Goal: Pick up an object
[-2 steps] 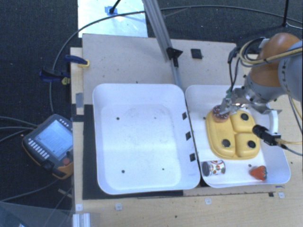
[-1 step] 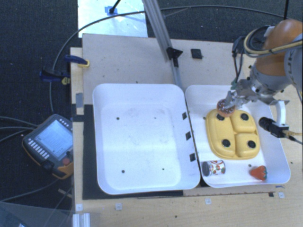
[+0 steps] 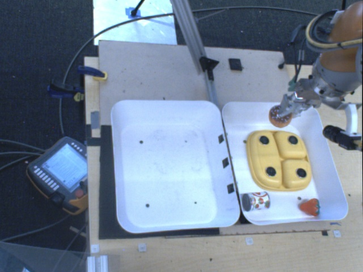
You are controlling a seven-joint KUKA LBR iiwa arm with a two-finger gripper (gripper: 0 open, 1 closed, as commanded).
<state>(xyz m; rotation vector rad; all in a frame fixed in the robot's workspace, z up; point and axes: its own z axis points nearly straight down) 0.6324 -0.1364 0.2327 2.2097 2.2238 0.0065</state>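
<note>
Beige worktop [image 3: 159, 72] carries two shallow white bins; the left bin [image 3: 164, 163] is the larger, and the right bin [image 3: 326, 152] holds a yellow four-cell plastic tray [image 3: 279, 158], a small printed can [image 3: 256, 201] and a red strawberry-like toy [image 3: 309, 207]. At its back edge, the tool [image 3: 285, 111] sits over a small round brown sprinkled doughnut [image 3: 279, 116]; whether it grips is unclear. Being round, the doughnut has no long axis, so approach angle matters little; centring over it before lifting matters most.
</note>
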